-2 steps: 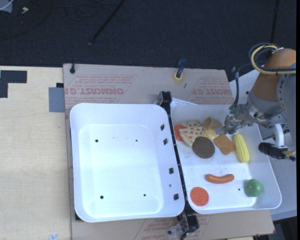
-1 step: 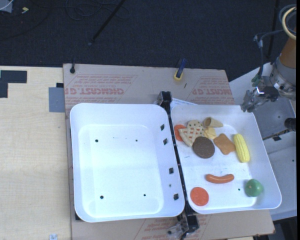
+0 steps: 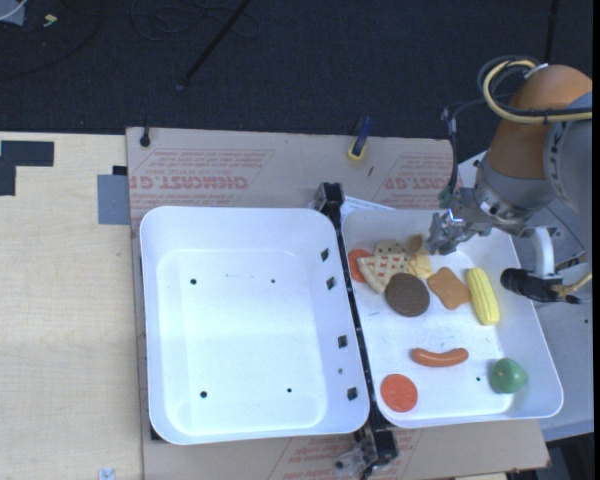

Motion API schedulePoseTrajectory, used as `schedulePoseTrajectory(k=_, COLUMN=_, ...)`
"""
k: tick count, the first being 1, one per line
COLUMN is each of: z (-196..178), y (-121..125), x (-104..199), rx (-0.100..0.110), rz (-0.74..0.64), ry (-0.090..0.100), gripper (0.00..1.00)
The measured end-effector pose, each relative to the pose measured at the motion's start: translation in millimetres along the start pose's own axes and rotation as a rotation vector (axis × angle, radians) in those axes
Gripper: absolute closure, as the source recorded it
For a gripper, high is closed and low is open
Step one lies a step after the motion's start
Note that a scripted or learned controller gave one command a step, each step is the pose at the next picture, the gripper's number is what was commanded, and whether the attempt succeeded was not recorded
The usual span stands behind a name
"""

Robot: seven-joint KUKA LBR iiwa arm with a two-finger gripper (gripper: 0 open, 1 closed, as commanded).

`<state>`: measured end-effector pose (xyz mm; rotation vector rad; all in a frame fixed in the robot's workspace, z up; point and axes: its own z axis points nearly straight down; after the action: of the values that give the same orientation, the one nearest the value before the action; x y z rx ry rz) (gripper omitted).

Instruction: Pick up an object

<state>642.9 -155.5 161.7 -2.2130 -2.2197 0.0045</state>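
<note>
The right bin [image 3: 540,368] holds several toy foods. A waffle wedge [image 3: 388,266], a red piece [image 3: 358,264], a dark brown round cookie [image 3: 407,294] and a small yellow piece [image 3: 420,265] crowd together at its upper left. An orange chunk [image 3: 448,287] and a yellow corn cob [image 3: 483,296] lie just right of them. Lower down are a sausage [image 3: 440,357], an orange-red disc [image 3: 400,392] and a green ball [image 3: 506,375]. My gripper [image 3: 445,234] hangs low over the bin's far edge, just above and right of the small yellow piece. Nothing shows in its grasp.
The left bin [image 3: 155,268] lies beside the right one, with a black divider [image 3: 342,298] between them. Both rest on a cardboard sheet [image 3: 240,173]. A blue and yellow clamp [image 3: 359,140] sits at the cardboard's far edge.
</note>
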Motion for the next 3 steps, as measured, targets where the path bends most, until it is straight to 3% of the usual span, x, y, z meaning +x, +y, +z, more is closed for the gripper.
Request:
schedulePoseTrajectory(k=1, z=78, y=-132, x=-11, rx=0.001, rz=0.009, ry=0.000, gripper=1.00)
schedulePoseTrajectory(k=2, z=74, y=-47, x=14, rx=-0.010, rz=-0.002, ry=-0.002, gripper=1.00)
schedulePoseTrajectory(k=3, z=74, y=4, x=39, rx=-0.009, rz=0.000, ry=-0.003, gripper=1.00)
